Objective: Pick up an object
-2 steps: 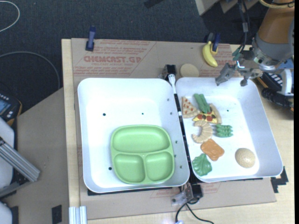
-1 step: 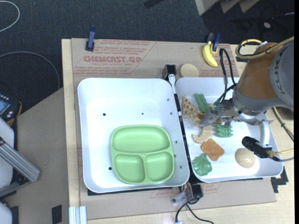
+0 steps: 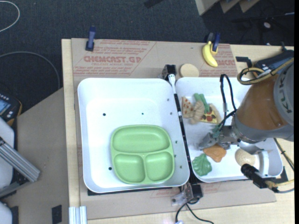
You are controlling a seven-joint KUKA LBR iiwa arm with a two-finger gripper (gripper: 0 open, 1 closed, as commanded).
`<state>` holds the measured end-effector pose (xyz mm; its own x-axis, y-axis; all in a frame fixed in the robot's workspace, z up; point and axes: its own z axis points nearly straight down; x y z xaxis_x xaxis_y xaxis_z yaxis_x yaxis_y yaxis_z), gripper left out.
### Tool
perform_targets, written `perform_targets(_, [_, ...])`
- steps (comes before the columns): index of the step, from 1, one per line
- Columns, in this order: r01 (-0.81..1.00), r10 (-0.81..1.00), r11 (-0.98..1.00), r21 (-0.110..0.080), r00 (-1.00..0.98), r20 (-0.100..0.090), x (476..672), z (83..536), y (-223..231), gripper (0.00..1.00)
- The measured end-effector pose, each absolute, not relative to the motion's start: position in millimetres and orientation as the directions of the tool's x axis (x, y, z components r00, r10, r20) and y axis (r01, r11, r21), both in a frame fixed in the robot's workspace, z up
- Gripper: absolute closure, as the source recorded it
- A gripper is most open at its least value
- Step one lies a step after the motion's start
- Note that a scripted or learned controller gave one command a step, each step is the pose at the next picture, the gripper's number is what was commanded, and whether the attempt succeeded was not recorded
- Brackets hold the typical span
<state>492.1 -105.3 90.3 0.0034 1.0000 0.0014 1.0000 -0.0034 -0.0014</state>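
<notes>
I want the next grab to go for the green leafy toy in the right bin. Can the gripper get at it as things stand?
Probably yes. The green leafy toy lies alone near the right bin's front corner, nothing on top, and the gripper hovers just above it. The nearby bin wall could crowd the approach.

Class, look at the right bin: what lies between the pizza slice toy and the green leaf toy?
In the camera view, the gripper and an orange toy lie between the pizza slice and green leaf.

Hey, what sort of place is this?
Probably a robotics lab test bench: two shallow white bins clamped on a cardboard-covered bench, a grey robot arm, and plastic toy food.
</notes>
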Motion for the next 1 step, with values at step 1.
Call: perform_targets(1, [1.000,1.000,-0.002,0.003,0.002,-0.001,494.2,99.7,-105.2,1.00])
